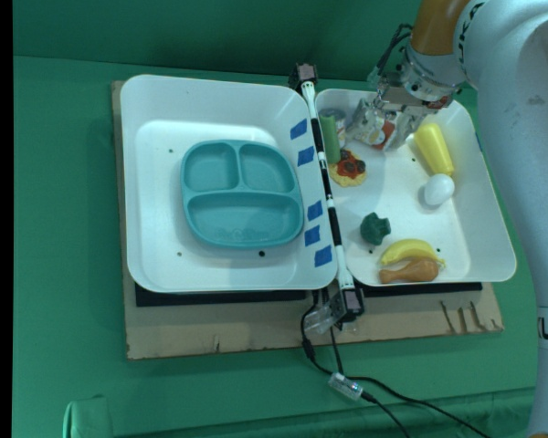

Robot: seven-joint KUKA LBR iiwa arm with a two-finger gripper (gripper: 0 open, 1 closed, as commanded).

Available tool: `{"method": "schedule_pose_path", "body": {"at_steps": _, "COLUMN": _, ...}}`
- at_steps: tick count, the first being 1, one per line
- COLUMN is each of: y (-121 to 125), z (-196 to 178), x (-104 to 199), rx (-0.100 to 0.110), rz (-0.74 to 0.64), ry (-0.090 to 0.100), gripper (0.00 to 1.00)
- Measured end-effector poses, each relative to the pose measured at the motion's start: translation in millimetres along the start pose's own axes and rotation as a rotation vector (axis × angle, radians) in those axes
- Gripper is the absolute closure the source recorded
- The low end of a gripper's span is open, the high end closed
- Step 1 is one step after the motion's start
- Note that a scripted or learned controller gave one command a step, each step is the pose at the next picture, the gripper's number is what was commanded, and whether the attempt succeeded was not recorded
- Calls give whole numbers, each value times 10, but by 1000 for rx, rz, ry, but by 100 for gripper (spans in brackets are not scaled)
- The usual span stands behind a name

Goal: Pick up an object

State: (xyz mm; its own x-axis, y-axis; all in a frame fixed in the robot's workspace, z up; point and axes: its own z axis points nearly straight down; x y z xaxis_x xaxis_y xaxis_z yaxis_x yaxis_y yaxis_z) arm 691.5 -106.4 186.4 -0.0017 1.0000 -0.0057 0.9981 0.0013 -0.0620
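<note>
Gripper (382,124) down in the back of the right bin (493,245), over a small red-and-white object (377,135) lying against the bin floor; object partly hidden by the jaws, shape unclear, looks white with red patches. Can't tell whether the jaws are spread or pinching it. Places relative to that red-and-white object: green cylinder (330,138) just to its left, near the divider; pizza-slice toy (348,168) with red topping just in front-left; yellow corn-like piece (434,147) to its right, tilted; white egg (437,190) further front-right; dark green broccoli-like lump (375,228) well in front; banana (409,249) and brown drumstick (407,271) touching each other, farthest front. Teal divided plate (242,194) sits well to the left in the left bin (155,108). Both bins rest on cardboard over the green surface (64,199)
</note>
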Motion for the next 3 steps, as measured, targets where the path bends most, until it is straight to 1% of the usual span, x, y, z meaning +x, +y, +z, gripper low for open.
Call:
{"method": "schedule_pose_path", "body": {"at_steps": 1, "y": -19, "z": -148, "x": -18, "rx": 14, "rz": 1, "ry": -2, "gripper": 100}}
{"method": "schedule_pose_path", "body": {"at_steps": 2, "y": -251, "z": -1618, "x": -24, "rx": -79, "rz": 8, "ry": 1, "gripper": 100}}
{"method": "schedule_pose_path", "body": {"at_steps": 3, "y": -252, "z": -1615, "x": -24, "rx": -78, "rz": 8, "ry": 1, "gripper": 0}}
